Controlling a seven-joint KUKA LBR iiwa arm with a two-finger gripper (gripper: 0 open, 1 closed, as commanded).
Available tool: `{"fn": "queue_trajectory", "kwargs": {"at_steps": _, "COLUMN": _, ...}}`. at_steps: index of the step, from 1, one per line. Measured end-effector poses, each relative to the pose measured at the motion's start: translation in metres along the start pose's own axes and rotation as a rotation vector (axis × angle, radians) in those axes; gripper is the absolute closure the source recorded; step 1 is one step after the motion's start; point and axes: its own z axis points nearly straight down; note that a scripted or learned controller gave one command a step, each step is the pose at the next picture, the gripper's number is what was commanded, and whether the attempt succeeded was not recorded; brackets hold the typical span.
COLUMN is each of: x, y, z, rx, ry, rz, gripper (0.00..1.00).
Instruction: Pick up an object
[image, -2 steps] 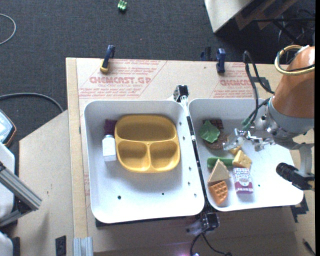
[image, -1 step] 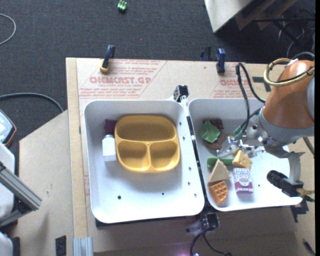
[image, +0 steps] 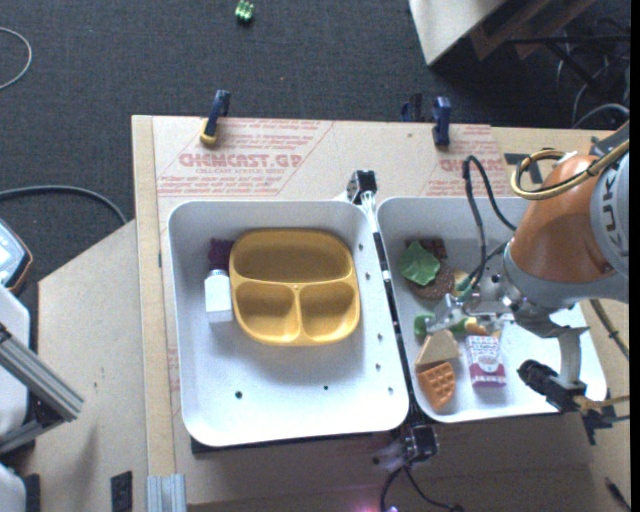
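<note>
Tool (image: 462, 312) is hovering low in the right bin (image: 560, 405), over the toy food pile; can't tell its opening from this angle. Red-white ketchup packet (image: 484, 360) is lying just below the tool, touching the waffle piece (image: 437, 383) beside it. Packet is looking light, flat, slick and likely soft, so pinching across its narrow sides seems best. Green leaf (image: 420, 263) is sitting above the tool.
</note>
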Motion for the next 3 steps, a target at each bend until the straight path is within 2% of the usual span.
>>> {"fn": "queue_trajectory", "kwargs": {"at_steps": 1, "x": -0.001, "y": 0.003, "z": 0.043, "rx": -0.015, "ry": -0.004, "rz": -0.002, "gripper": 0.00}}
{"fn": "queue_trajectory", "kwargs": {"at_steps": 2, "x": 0.000, "y": 0.001, "z": 0.034, "rx": -0.011, "ry": -0.003, "rz": 0.000, "gripper": 1.00}}
{"fn": "queue_trajectory", "kwargs": {"at_steps": 3, "x": -0.007, "y": -0.003, "z": -0.026, "rx": -0.015, "ry": -0.004, "rz": -0.001, "gripper": 1.00}}
